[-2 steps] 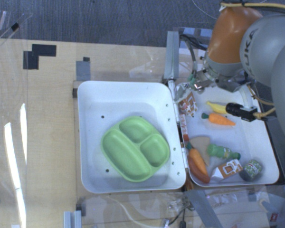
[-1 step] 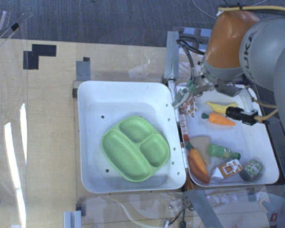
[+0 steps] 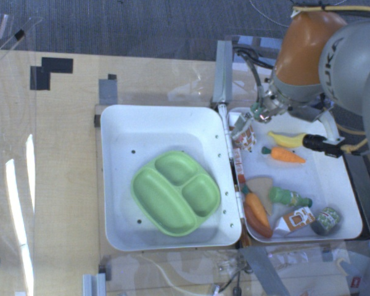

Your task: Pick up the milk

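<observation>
Over the right bin's (image 3: 351, 224) far left corner, my claw (image 3: 263, 108) hangs just above a small carton (image 3: 244, 134) that leans against the divider between the two bins. Whether my claw is spread or closed I cannot tell, since the wrist and cabling hide its tips from this slant. That carton has red and white print, and I judge it to be the milk, though a second small carton (image 3: 298, 218) with an orange and white face lies near the front of the same bin and the print on either is too small to read.

Around it lie a banana (image 3: 286, 139) and a carrot (image 3: 287, 156) just to the right, a green bottle (image 3: 288, 197), a longer orange piece (image 3: 256, 213) against the divider, and a dark round can (image 3: 326, 219) in the front corner. A green sectioned plate (image 3: 176, 192) sits in the left bin (image 3: 120, 165) on the counter (image 3: 43, 184), well apart from my work.

To do this well, I think I should descend straight, square my claw across the carton's narrow faces, and keep one tip clear of the bin wall, because a tip landing on the rim would stop the close. The carton tilts, so it may slide or topple if nudged first. I would close firmly, then lift slowly.
</observation>
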{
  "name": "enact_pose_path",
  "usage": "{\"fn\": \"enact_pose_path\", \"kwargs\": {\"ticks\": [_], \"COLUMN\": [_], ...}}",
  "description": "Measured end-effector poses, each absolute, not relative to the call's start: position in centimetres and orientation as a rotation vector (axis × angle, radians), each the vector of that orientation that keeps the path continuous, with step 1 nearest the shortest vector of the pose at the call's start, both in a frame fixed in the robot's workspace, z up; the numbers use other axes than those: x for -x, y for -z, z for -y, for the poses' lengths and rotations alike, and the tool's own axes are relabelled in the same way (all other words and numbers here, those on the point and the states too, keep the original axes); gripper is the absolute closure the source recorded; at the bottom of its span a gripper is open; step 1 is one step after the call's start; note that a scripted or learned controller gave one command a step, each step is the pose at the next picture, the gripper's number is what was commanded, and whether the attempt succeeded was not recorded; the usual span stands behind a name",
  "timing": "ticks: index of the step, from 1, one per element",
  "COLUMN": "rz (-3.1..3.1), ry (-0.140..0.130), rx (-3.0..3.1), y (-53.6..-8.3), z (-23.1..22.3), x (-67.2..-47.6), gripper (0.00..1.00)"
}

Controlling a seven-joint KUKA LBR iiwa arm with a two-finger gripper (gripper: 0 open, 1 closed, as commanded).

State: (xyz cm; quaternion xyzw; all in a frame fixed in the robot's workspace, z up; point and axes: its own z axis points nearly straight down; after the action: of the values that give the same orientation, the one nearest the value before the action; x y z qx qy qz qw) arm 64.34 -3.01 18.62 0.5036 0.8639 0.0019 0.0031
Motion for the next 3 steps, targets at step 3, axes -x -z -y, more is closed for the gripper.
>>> {"fn": "enact_pose_path", "kwargs": {"ticks": [3], "rz": [-2.799], "ry": [-0.006], "rx": [-1.401], "y": [-8.9], "z": [11.1], "x": [-61.2], "gripper": [0.0]}}
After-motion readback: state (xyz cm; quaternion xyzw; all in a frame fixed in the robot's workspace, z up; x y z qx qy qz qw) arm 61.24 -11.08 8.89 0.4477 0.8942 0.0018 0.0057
